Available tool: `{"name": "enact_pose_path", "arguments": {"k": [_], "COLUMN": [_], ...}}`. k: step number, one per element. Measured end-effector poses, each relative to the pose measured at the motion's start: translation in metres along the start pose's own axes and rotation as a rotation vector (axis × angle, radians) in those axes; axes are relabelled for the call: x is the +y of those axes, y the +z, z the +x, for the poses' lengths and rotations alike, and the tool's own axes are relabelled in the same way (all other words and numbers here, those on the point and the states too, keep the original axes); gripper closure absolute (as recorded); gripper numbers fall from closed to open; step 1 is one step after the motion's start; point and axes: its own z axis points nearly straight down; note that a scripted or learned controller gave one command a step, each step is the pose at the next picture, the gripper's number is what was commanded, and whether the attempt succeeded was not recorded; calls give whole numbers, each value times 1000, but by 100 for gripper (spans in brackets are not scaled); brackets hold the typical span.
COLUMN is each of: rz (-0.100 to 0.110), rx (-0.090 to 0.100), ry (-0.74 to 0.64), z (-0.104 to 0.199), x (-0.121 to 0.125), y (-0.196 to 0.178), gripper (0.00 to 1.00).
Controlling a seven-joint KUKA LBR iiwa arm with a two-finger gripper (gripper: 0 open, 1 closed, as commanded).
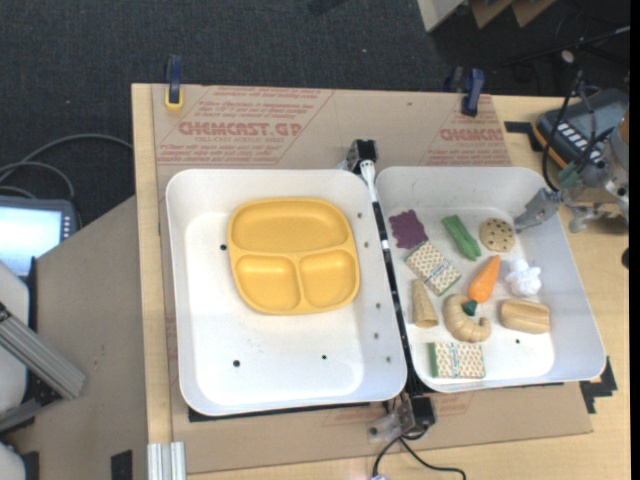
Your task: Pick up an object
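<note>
The right bin point(580, 298) holds several toy foods: a purple piece point(407, 229), a green pod point(461, 236), a round cookie point(496, 234), a checked cracker point(432, 266), an orange carrot point(484, 278), a white lump point(522, 279), a cone point(425, 306), a tan croissant point(466, 320), a bread loaf point(525, 315) and a green-edged cracker point(459, 360). My gripper point(532, 212) reaches in from the right, over the bin's upper right part. Its tip is just right of the cookie. Nothing shows in its grasp.
The left bin point(200, 358) carries a yellow divided plate point(294, 253). A black ridge point(385, 258) runs between the two bins. Blue clamps point(174, 78) point(472, 88) sit on the board's far edge. Grey arm hardware point(590, 148) stands at the right.
</note>
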Motion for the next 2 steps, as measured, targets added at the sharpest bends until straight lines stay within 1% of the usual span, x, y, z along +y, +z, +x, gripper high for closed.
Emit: {"name": "enact_pose_path", "arguments": {"k": [1,2], "rz": [5,-6], "rx": [9,1], "ry": [-5,-7], "z": [10,58], "x": [14,83], "y": [118,112], "gripper": [0,0]}}
